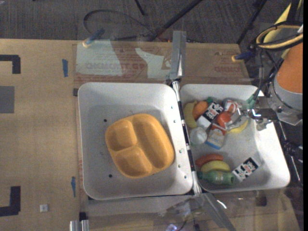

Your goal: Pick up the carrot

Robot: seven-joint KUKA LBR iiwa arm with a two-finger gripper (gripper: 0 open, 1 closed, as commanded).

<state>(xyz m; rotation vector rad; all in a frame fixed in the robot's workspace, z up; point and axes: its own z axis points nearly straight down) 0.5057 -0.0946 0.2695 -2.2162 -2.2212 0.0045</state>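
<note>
The carrot (209, 159) is a short orange-red piece lying flat in the right bin (269, 148), near its left wall. It rests against a yellow banana-like fruit (215, 166), with a green bottle (219, 178) just in front. My gripper (242, 113) hangs over the back of the same bin, reaching in from the right. It is well behind the carrot and close to a red-and-white item (223, 120) and a yellow banana (239, 126). Nothing shows held in it.
The back of the right bin is crowded with a cow-print carton (212, 111), an orange ball (199, 109), a yellow fruit (189, 115), a white ball (197, 135) and a juice box (216, 138). Another cow-print carton (245, 169) lies front right. The left bin (91, 105) holds a yellow divided plate (139, 144).
</note>
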